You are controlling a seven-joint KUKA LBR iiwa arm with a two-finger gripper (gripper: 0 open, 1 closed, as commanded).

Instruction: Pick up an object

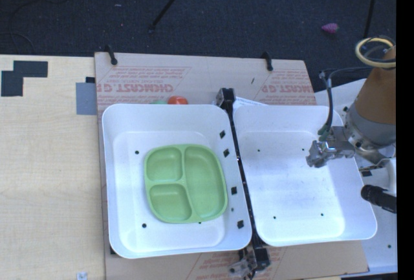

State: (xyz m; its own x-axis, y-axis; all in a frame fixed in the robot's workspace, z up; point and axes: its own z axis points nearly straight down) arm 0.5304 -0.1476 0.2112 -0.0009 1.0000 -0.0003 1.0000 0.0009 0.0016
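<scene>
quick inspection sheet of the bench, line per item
surface: two white bins side by side, left bin and right bin, on a cardboard sheet
job's things: green divided plate flat in the left bin
clutter: small orange thing behind the left bin
grippers: gripper over the right bin's right side, near the arm
cables: black cable by the arm
surroundings: dark carpet, purple bit on it

At the right edge of the frame the arm (378, 101) shows as a rounded grey body with an orange-tan band above it, capped by a pale yellowish ring. A dark cable curves along its left side. Below sits the gripper (318, 156), a small cluster of bare grey metal (its details too small to tell). A black cylindrical piece juts out at lower right.
</scene>
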